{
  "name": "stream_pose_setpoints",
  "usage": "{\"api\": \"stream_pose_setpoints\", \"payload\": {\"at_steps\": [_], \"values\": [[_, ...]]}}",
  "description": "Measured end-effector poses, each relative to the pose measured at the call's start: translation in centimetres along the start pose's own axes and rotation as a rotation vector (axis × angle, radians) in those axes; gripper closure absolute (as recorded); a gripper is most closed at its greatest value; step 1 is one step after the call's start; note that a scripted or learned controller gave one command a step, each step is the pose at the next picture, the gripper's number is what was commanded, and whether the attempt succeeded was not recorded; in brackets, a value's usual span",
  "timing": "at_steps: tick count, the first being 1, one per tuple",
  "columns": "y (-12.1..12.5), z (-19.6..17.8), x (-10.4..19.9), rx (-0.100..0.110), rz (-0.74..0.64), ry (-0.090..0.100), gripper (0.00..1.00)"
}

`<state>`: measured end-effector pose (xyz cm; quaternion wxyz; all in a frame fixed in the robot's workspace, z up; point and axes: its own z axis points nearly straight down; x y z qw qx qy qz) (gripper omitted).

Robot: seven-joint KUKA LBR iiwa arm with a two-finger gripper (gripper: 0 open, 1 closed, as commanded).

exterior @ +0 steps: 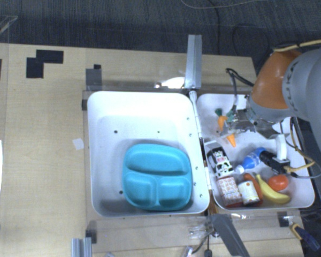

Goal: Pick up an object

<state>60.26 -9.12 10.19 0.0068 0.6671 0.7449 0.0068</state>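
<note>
My gripper hangs low over the upper part of the right bin, below the orange band of the arm. Just to its left lies a small orange piece with a green bit above it. A second orange piece lies right below the gripper. Whether anything is held cannot be made out. Lower in the bin lie a black-and-white item, a blue-and-white bottle, a banana, a red tomato, a red-and-white box and a small red-capped bottle.
The left bin holds a blue compartment tray in its lower half. A metal post stands at the back between the bins. Cables trail along the right bin's right side.
</note>
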Motion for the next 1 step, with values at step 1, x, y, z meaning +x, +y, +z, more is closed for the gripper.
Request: {"api": "stream_pose_setpoints", "payload": {"at_steps": [1], "values": [[5.23,-8.17,7.62,0.02,-0.116,0.003,1.0]]}}
